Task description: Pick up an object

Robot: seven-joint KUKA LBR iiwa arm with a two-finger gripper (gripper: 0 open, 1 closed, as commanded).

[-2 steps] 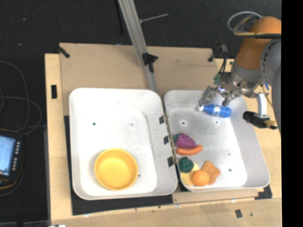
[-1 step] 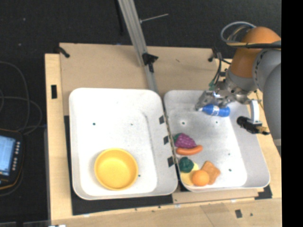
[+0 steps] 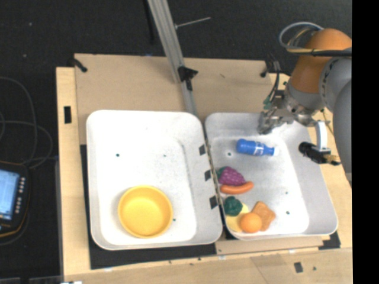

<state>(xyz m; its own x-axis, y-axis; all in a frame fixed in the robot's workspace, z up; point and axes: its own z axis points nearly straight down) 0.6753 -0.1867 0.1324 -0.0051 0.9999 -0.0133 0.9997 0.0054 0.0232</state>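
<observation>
Altogether: one yellow bowl (image 3: 145, 210); one blue bottle (image 3: 256, 148) (lying flat).

Blue bottle (image 3: 256, 148) with white label, lying on its side, far part of right bin. Nearer, along the left wall: purple grapes (image 3: 231, 175) touching an orange carrot (image 3: 235, 188). Near corner cluster (tightly packed): green vegetable (image 3: 232, 206), orange fruit (image 3: 251, 223), tan bread piece (image 3: 265, 212). Yellow bowl (image 3: 145, 211), upright, near part of left bin.

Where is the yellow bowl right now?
The yellow bowl sits in the left bin, in its near corner, far from the toy food in the right bin.
</observation>
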